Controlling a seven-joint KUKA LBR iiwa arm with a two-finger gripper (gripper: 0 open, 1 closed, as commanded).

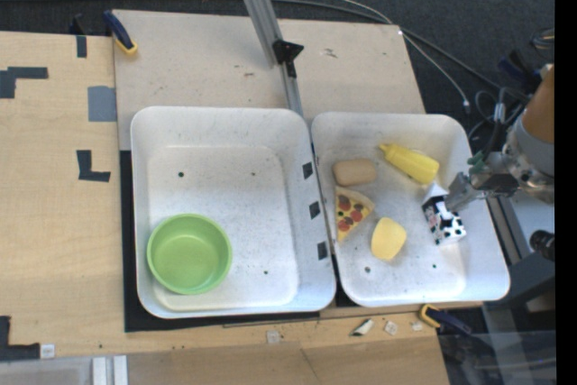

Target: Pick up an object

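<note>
Left bin [153, 140]: green bowl [189, 253] at its 7 o'clock corner. Right bin [487, 284]: pizza slice [351, 212] at 9 o'clock, brown piece [354, 171] at 10, yellow chunk [389, 240] near centre, yellow bottle [410, 162] at 1, black-and-white toy [444, 221] at 3. Gripper [462, 189] sits at 3 o'clock, just above the toy; finger opening and any hold cannot be told.
</note>
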